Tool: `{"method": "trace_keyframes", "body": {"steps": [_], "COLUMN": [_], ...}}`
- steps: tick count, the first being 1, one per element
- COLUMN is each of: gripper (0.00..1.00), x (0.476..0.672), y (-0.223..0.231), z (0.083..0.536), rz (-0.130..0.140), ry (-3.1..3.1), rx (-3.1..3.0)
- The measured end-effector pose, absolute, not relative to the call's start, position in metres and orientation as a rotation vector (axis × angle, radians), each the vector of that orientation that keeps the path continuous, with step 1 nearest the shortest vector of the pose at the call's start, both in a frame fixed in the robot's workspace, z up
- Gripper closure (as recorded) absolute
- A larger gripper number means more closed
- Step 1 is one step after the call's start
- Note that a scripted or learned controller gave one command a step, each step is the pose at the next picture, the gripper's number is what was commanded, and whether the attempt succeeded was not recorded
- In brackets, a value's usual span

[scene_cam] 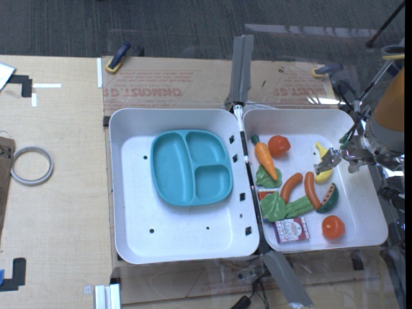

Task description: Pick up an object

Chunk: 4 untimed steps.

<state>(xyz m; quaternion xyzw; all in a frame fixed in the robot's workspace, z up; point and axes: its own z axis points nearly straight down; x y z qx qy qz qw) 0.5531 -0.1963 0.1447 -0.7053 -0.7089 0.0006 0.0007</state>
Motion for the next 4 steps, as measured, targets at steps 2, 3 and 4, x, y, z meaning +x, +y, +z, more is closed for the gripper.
{"method": "trace_keyframes", "body": {"steps": [2, 3, 4], "gripper": [1.00, 0.00, 0.00], "x": [0.529, 0.529, 0.485], "y": [-0.153, -0.153, -0.193], "z": [0.100, 0.100, 0.095], "rz": [0.001, 0.002, -0.011], "ry": [-2.271, -2.272, -2.317], "rx": [-2.169, -2.168, -2.120]}}
